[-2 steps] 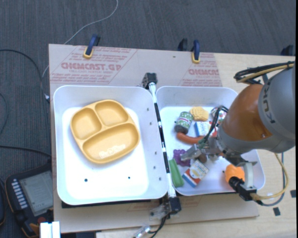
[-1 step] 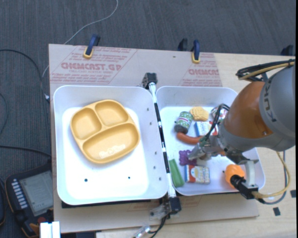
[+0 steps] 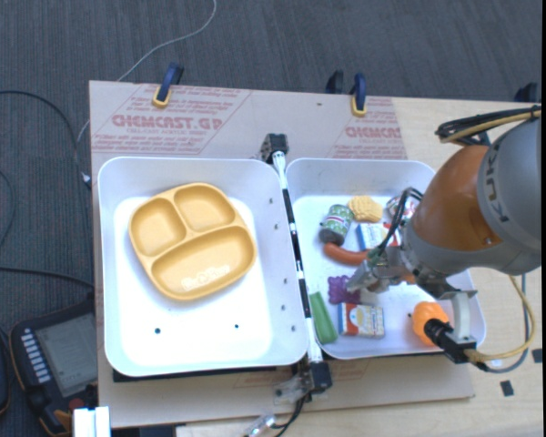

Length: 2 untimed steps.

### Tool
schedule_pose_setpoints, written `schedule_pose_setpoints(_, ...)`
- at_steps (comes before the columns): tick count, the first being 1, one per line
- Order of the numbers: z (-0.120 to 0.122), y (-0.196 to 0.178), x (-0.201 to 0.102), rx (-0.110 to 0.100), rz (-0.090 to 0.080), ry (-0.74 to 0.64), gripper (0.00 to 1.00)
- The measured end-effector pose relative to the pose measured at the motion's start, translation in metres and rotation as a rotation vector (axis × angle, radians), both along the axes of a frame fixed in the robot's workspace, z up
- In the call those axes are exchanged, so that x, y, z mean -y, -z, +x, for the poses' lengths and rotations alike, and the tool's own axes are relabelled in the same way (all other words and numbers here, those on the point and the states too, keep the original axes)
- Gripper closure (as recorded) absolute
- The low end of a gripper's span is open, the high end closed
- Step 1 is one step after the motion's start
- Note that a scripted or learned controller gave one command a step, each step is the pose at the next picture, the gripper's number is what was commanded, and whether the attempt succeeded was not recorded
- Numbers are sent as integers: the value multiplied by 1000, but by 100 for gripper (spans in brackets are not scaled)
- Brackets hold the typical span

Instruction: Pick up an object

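Two white bins are sitting side by side on the worktop (image 3: 118, 126) in the camera view. The left bin (image 3: 118, 335) is carrying a yellow divided plate (image 3: 193, 238). The right bin (image 3: 419, 173) is holding the small things the task could be about: a green can (image 3: 338, 219), a yellow corn piece (image 3: 366, 209), a red sausage (image 3: 344, 254), a purple toy (image 3: 337, 289), a green stick (image 3: 322, 317) lying along the bin's left wall, a small printed carton (image 3: 364, 320) and an orange ball (image 3: 428, 320) near the front right corner.

The arm (image 3: 478, 212) is reaching in from the right and is hanging low over the middle of the right bin. Its gripper (image 3: 379, 271) is sitting just beside the sausage and the purple toy, above the carton. Whether it is spread or pressed together cannot be told, because the wrist is covering it from this angle. Nothing is showing clearly as pinched, and every object is appearing to rest on the bin floor.

As a judgement, the task is looking only partly under way: the approach into the bin is made, but no pick is confirmed. What is left is securing one object, most likely the sausage or the purple toy given where the gripper is sitting, and lifting it clear of the bin.
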<state>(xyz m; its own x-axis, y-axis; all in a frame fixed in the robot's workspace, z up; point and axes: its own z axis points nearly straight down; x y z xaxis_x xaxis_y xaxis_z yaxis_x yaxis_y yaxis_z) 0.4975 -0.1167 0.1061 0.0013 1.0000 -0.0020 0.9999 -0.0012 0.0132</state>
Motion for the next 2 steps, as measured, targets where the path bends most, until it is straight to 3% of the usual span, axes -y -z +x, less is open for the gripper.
schedule_pose_setpoints(1, 0, 0, 0, 0, 0, 0, 0)
schedule_pose_setpoints(2, 1, -8, -1, -2, 1, -1, 100)
